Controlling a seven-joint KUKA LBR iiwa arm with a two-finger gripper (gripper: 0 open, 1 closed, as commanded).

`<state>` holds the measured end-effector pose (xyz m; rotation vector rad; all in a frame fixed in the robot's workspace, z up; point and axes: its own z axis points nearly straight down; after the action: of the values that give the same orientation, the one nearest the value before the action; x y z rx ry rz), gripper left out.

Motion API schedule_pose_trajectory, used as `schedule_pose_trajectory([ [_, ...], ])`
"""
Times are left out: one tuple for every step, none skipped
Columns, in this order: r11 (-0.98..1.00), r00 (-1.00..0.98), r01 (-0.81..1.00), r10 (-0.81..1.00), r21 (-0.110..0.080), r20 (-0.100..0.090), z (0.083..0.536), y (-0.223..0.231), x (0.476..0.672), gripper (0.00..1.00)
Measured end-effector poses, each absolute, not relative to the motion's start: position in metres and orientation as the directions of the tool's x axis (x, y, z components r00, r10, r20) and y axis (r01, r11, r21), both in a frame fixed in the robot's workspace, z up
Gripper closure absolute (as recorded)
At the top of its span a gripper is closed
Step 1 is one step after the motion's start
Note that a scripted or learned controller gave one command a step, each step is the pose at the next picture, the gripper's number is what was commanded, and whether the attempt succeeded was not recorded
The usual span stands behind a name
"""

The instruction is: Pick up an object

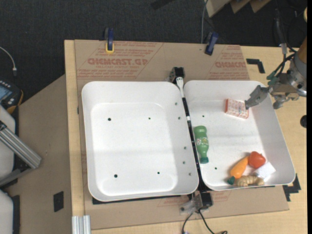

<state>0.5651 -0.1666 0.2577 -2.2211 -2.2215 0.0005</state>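
The small flat red-and-white packet (236,108) is the object nearest the arm, lying tilted in the upper part of your right-hand shallow white bin (273,126), close to its far right wall. Your gripper (255,97) sits just beside it, at the packet's right edge, with one grey finger angling down toward the bin floor; honestly you can't tell from this angle whether the jaws are spread or pressed together, and nothing shows between them, so don't count the packet as held. The grey arm (292,79) comes in over the right rim of that bin. Other stuff in the same bin: a green plastic bottle (201,143) lying along the left wall, right by the divider between the bins, cap end pointing toward you. Down in the near right corner there's a little cluster: an orange carrot-shaped toy (238,168), a red tomato-like toy (257,159) touching it, a knobbly tan ginger-like piece (249,181) just below, and a white card (266,169) tucked beside the red one. The left-hand white bin (97,130) sits alongside on the cardboard-covered tabletop (146,57), which has a blue clamp (109,37) on its far edge.
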Motion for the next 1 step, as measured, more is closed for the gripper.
schedule_pose_trajectory([
  [0.005,-0.005,1.000,1.000,0.011,-0.002,0.4411,-0.1000,0.5364,0.00],
])
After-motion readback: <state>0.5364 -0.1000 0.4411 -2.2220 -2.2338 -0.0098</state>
